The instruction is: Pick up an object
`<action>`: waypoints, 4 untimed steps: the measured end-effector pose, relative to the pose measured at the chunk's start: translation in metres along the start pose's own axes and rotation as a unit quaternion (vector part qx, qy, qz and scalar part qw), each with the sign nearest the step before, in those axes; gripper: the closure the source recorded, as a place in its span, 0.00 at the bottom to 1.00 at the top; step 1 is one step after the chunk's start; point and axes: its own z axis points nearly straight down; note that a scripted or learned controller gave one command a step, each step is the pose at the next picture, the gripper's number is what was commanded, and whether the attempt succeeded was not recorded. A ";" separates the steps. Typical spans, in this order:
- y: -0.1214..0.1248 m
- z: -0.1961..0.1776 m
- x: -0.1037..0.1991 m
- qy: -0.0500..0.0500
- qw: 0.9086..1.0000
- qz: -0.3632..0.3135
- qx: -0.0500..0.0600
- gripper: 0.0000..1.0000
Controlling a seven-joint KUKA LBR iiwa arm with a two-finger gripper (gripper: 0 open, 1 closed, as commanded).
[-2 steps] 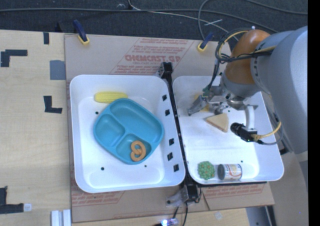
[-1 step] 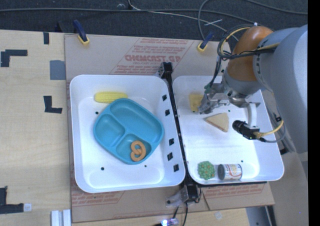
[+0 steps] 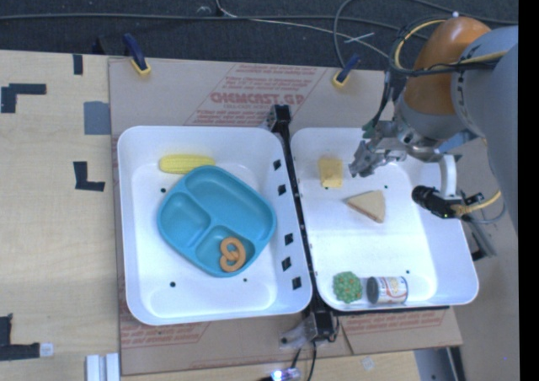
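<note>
My gripper point(image 3: 364, 163) hangs over the back of the right bin point(image 3: 438, 244), just right of a yellow cheese cube point(image 3: 331, 173). A tan wedge point(image 3: 367, 205) lies a little below and in front of the gripper. At the bin's front sit a green broccoli piece point(image 3: 346, 287) and a small can point(image 3: 387, 289) on its side. Nothing shows between the fingertips, and their spacing is too small to make out.
The left bin point(image 3: 143, 228) holds a blue divided plate point(image 3: 210, 215) with an orange pretzel point(image 3: 232, 254) in one compartment, and a yellow corn cob point(image 3: 187, 163) behind it. A black divider with clips runs between the bins. Cables loop behind the arm.
</note>
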 end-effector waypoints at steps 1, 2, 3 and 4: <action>-0.004 -0.053 -0.008 0.000 1.000 0.000 0.000 1.00; 0.002 -0.108 -0.017 0.000 1.000 0.000 -0.001 1.00; 0.002 -0.137 -0.016 0.000 1.000 -0.001 0.001 1.00; -0.008 -0.117 0.029 0.001 1.000 -0.002 0.003 1.00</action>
